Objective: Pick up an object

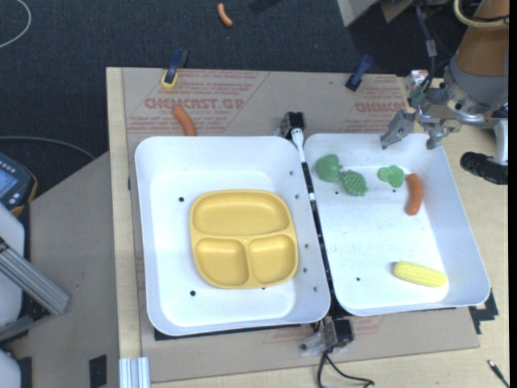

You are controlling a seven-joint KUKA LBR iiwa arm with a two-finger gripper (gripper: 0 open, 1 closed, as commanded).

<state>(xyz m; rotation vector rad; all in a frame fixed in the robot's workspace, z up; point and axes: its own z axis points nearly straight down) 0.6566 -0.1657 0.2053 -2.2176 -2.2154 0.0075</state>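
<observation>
**Desk:** What was in the bins when you looked?

**Me:** In the right bin [460,241] I saw a yellow corn cob [420,275] lying near the front right corner, an orange sausage [414,194] lying roughly lengthwise toward the right wall, and three green pieces across the back: a smooth leaf-like one [327,167], a knobbly one [353,183] touching it, and a smaller one [391,175] just left of the sausage. The left bin [157,241] held a yellow divided plate [242,238], three compartments, nothing in them.

**Desk:** And the tool?

**Me:** The tool [415,132] hung over the back rim of the right bin, fingers spread wide, gripping nothing and touching nothing I could see. The small green piece and the sausage lay nearest, just in front of it.

**Desk:** Room to work?

**Me:** The middle of the right bin was bare floor, and the corn cob sat well apart from the rest. On the table behind the left bin lay another sausage [185,120], beside a blue and yellow clamp [173,69].
</observation>
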